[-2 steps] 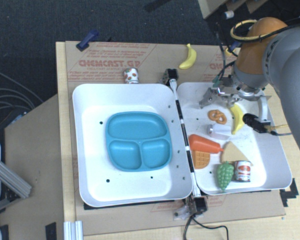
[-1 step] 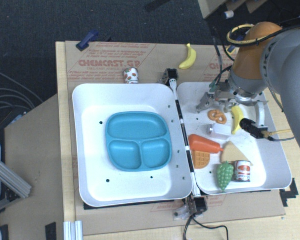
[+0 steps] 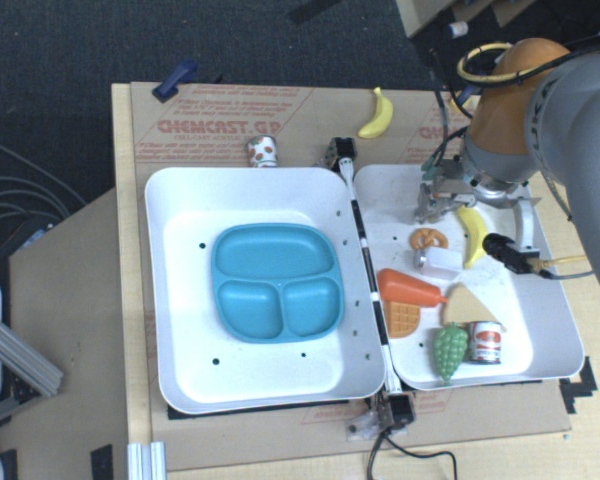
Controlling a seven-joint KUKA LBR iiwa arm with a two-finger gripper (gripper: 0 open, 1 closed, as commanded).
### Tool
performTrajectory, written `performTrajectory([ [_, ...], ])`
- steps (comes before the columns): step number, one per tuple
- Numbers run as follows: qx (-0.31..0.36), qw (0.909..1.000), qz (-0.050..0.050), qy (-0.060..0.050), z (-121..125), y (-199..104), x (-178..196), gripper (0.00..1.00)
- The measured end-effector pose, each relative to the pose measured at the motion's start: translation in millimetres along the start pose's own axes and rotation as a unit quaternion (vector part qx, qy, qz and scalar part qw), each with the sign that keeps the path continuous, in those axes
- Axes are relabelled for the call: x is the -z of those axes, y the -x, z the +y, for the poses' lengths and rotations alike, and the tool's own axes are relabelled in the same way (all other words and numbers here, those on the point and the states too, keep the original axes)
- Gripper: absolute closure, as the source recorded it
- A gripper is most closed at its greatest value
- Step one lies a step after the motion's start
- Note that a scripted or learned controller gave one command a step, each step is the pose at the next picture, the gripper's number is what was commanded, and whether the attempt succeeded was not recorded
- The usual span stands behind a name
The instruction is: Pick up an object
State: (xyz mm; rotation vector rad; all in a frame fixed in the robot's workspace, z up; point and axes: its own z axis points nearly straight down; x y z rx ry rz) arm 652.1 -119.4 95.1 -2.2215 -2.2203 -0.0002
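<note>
Banana lies near the right bin's far edge, ungrasped; the gripper hangs just beside it, finger spread unreadable, so the pick remains undone.

arm cut off at right edge, claw fingertips indistinct

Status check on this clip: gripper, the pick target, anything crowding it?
Gripper low in right bin, beside banana; nothing seen held. Pretzel, carrot, waffle packed close. Blue tray in left bin.
</note>
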Motion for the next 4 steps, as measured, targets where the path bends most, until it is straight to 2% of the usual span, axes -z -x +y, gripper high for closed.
performTrajectory([
  [1, 0.000, 1.0000, 0.000, 0.000, 0, 0, 0, 0.00],
  [2, 0.000, 1.0000, 0.000, -0.001, -1, 6, -11, 0.00],
  [3, 0.001, 1.0000, 0.000, 0.001, 15, -2, -10, 0.00],
  [4, 0.000, 1.0000, -0.001, 0.001, 15, -3, -10, 0.00],
])
